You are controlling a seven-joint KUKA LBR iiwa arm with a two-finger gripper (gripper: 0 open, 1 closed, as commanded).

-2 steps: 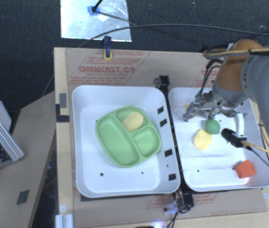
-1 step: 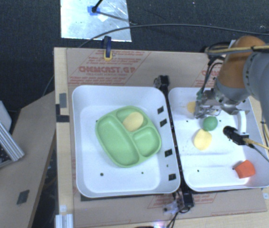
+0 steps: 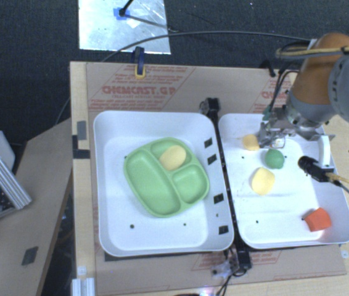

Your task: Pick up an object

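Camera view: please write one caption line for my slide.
Gripper hovers over right bin between yellow piece and green ball.

I log: green divided plate [image 3: 162,187] with yellow item [image 3: 173,157], left bin [image 3: 110,165]; gripper [image 3: 272,139] above green ball [image 3: 275,159], right bin [image 3: 285,227]; orange block [image 3: 317,219].

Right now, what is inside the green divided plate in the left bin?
One yellow item sits in an upper compartment of the green divided plate; the other compartments show bare green. Whatever lies beneath the plate is covered.
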